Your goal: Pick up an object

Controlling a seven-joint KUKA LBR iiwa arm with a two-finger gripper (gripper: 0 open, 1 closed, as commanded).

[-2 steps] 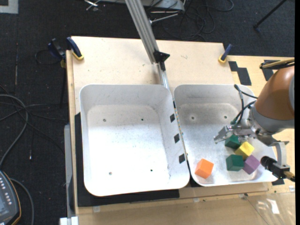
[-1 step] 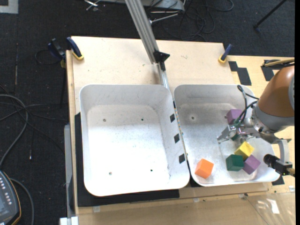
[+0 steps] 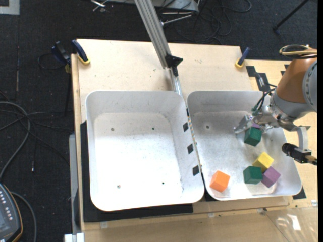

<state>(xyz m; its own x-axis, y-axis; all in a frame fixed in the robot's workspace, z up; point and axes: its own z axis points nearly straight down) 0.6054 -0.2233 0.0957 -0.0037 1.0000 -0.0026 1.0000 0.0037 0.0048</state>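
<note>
My gripper (image 3: 254,127) hangs over the right bin (image 3: 212,105), in its upper right part. A dark green block (image 3: 252,137) sits between its fingers, with a bit of purple showing at the block's top, and the gripper is shut on it. Towards the bin's front right corner lie a yellow block (image 3: 263,160), a second green block (image 3: 252,175) and a purple block (image 3: 271,176), close together. An orange block (image 3: 219,181) rests by the front left of the same bin.
The left bin (image 3: 101,105) stands beside the right one, sharing a raised middle wall. A slanted metal rail (image 3: 154,26) runs down from the back to the bins' junction. The grey and orange arm (image 3: 298,87) comes in from the right.
</note>
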